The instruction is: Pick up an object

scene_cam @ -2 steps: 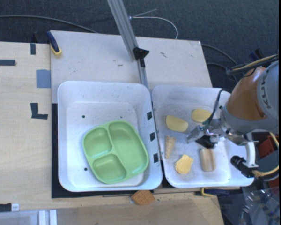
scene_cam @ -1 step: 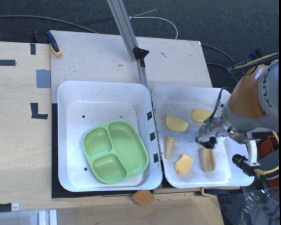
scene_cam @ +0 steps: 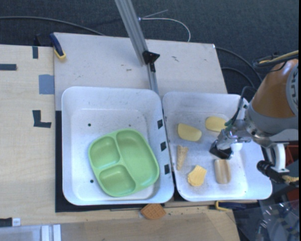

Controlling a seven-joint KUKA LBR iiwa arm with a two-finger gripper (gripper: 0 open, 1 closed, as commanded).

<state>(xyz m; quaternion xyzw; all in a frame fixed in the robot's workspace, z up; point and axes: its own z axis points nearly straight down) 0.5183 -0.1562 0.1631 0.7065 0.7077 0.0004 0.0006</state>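
Tan, the small bread-like roll (scene_cam: pixel 221 171) lies just below my claw (scene_cam: pixel 221 150), whose state I cannot tell, so a misaligned descent might merely nudge it aside.

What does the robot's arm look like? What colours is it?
The arm is chunky and rounded, grey with a wide orange band above the wrist. At its tip sits a small dark gripper with silvery metal parts over the right white bin. A thin dark cable runs along the wrist toward the gripper.
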